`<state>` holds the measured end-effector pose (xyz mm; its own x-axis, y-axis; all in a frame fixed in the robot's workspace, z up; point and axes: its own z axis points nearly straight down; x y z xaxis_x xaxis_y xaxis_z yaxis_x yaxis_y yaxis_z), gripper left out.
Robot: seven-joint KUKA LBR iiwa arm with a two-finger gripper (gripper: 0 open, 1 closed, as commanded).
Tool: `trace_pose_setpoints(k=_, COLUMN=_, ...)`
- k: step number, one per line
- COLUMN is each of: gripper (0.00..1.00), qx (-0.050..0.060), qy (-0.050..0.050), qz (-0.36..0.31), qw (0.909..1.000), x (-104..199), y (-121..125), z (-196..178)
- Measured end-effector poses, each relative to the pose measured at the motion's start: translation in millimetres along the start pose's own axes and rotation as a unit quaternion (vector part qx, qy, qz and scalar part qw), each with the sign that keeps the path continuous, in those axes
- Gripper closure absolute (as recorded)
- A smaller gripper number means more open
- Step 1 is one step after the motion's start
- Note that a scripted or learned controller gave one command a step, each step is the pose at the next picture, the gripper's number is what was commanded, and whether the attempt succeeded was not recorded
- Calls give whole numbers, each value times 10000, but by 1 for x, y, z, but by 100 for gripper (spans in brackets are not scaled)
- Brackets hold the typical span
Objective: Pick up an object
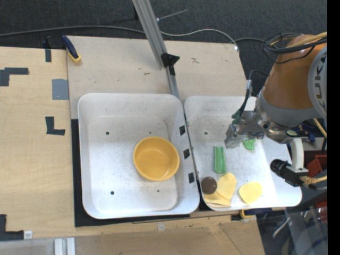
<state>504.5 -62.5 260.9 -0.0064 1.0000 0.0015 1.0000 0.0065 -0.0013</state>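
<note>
End effector (237,137): low over the right bin (212,108), above its middle; I cannot tell its state from this slant, and nothing visibly sits in it.
Nearest candidate: green stick (219,159), lying just below the end effector, likely the target given how close it lies.
Partly hidden: small green piece (249,144), tucked beside the wrist.
Cluster: brown ball (209,184) touching yellow wedge (227,187); yellow slice (250,192) close by, crowded against the front wall, so harder to grasp.
Left bin (95,110): yellow bowl (155,158), well apart from the arm.
Progress: no object lifted, judging by the layout.
</note>
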Motion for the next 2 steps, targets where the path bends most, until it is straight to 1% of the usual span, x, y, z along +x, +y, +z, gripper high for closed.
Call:
trace_pose_setpoints(k=1, gripper=100, qx=13, qy=-1, qz=-3, qw=10000, x=56, y=12, z=18)
trace_pose_setpoints(k=2, gripper=100, qx=5, qy=-2, qz=-8, qw=10000, x=116, y=27, z=24)
